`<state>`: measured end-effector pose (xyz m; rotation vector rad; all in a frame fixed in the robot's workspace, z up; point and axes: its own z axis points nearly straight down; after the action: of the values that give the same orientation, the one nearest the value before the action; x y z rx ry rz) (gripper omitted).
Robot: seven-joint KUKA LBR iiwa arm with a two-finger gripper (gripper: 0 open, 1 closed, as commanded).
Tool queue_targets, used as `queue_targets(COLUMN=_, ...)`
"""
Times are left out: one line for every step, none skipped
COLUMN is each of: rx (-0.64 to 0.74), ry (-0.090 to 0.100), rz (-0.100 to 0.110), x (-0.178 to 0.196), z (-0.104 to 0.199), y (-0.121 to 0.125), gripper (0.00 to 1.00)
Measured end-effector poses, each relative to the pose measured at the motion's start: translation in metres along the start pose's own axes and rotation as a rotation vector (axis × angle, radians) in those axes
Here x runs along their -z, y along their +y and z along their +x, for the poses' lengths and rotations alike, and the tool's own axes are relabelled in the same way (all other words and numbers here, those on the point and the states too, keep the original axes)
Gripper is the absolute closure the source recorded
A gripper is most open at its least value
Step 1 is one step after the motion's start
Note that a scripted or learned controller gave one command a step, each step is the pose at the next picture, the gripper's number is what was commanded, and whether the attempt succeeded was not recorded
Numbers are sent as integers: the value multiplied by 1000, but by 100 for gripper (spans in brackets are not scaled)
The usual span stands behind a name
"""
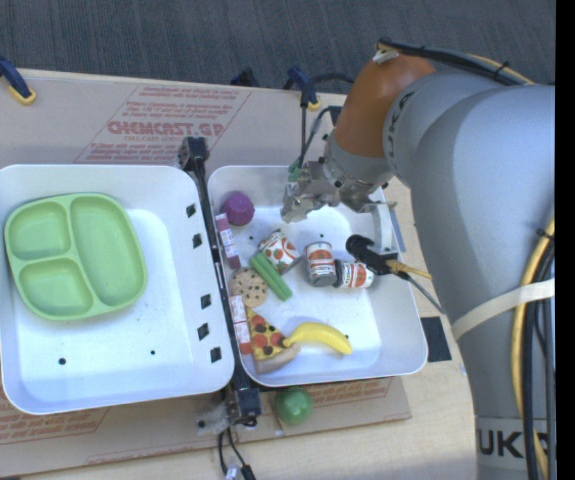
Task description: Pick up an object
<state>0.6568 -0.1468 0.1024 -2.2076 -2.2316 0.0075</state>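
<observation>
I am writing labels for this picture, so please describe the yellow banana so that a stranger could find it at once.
Look at the right white bin, the one crowded with toy food, and go to its near edge. The banana lies there on its side, just right of the pizza slice. It is the one plain yellow, curved object; the cans farther back are red and white.

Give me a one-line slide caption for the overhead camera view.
Robot arm's gripper hovers over the right bin of toy food, near a purple ball; green divided plate sits in the left bin.
</observation>
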Motion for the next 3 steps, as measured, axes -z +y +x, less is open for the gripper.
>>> queue_targets(rx=-5, ry=2, rz=-7, x=119, z=39, y=-23, gripper=100)
queue_targets(rx=-5, ry=2, rz=-5, x=171, z=65, y=-35, gripper=100)
queue_targets(rx=-3, ry=0, rz=-1, x=125, z=71, y=-18, gripper=100)
